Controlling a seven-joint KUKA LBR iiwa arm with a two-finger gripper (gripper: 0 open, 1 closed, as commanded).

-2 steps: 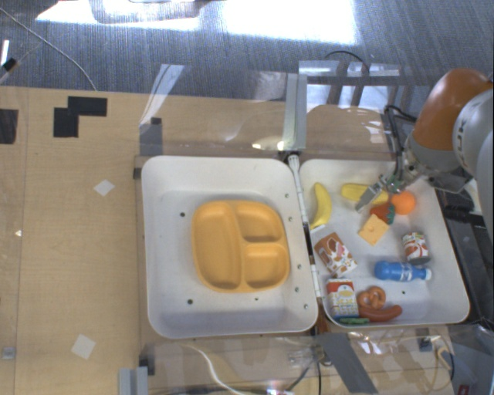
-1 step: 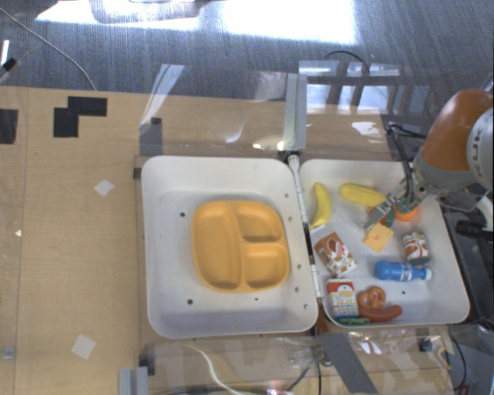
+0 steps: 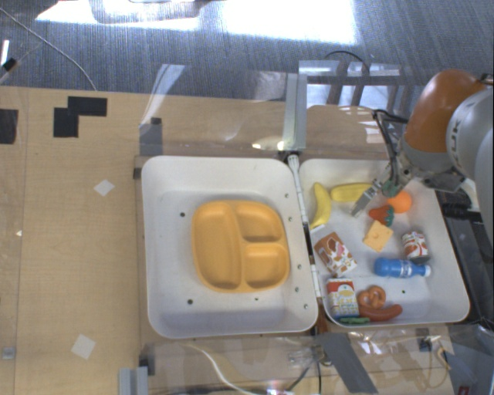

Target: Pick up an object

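Gripper (image 3: 376,199) sits low in the right bin (image 3: 455,305), near its far edge, crowded between banana (image 3: 333,196) and carrot (image 3: 392,207); whether the fingers are spread, I can't tell. Carrot: orange, small, just beside the cheese (image 3: 377,235). Left bin (image 3: 166,231) carries a yellow tray (image 3: 238,245), open rim all around.

I looked down on a light wooden bench (image 3: 69,254) that filled the left and middle of the frame. Some black square marks (image 3: 77,114) sat on it in the upper left, and small pale squares (image 3: 103,187) lay on it lower down. Along the top of the frame was a blue-grey carpet floor (image 3: 231,54). A bright patch of light (image 3: 201,15) fell on it at the top. A thin white cable (image 3: 54,50) ran across the floor in the upper left. Metal bars (image 3: 351,81) stood in the upper right.
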